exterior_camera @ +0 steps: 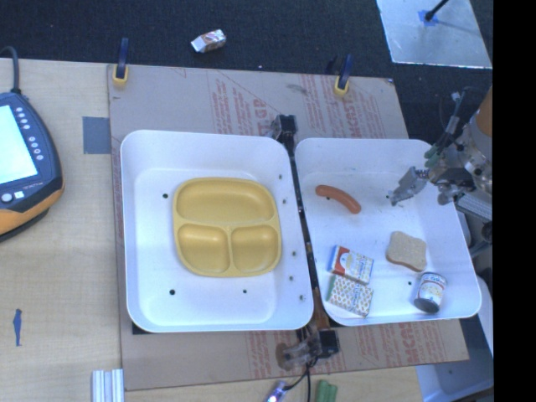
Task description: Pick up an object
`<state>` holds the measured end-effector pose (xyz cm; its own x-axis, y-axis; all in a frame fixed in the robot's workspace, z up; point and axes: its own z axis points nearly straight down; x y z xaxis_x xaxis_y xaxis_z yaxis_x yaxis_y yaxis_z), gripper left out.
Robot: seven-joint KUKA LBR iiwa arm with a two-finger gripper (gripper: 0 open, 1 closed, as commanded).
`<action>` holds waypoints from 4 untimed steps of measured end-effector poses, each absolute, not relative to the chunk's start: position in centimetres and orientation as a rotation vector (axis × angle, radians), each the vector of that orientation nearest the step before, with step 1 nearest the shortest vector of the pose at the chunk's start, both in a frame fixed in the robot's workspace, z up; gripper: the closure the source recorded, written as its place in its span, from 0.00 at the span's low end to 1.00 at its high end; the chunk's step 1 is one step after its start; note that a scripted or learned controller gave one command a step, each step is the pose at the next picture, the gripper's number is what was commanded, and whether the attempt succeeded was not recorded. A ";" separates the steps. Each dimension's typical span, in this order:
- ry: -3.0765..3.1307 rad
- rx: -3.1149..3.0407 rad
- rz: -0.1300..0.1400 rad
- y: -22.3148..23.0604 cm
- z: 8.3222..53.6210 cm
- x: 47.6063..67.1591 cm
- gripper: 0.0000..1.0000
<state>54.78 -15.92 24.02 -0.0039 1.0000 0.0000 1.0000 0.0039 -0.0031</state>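
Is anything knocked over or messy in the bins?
Yes, a little. In the right bin, the small can lies tipped on its side near the front corner. The two small boxes sit crooked. The hot dog, bread slice and yellow divided plate look fine.

Two white bins (134, 224), a yellow divided plate (226, 224), an orange-red sausage (337, 198), a tan bread slice (406, 250), a red-and-white printed box (351, 263), a green-speckled packet (349, 295), a silver can (430, 291), brown cardboard (251, 99) with red lettering.
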 end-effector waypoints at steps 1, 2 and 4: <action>-2.227 -2.213 0.006 -9.3 16.7 61.8 0.00; -2.225 -2.213 0.008 -9.5 9.1 61.6 0.00; -2.226 -2.213 0.005 -9.7 9.2 63.7 0.00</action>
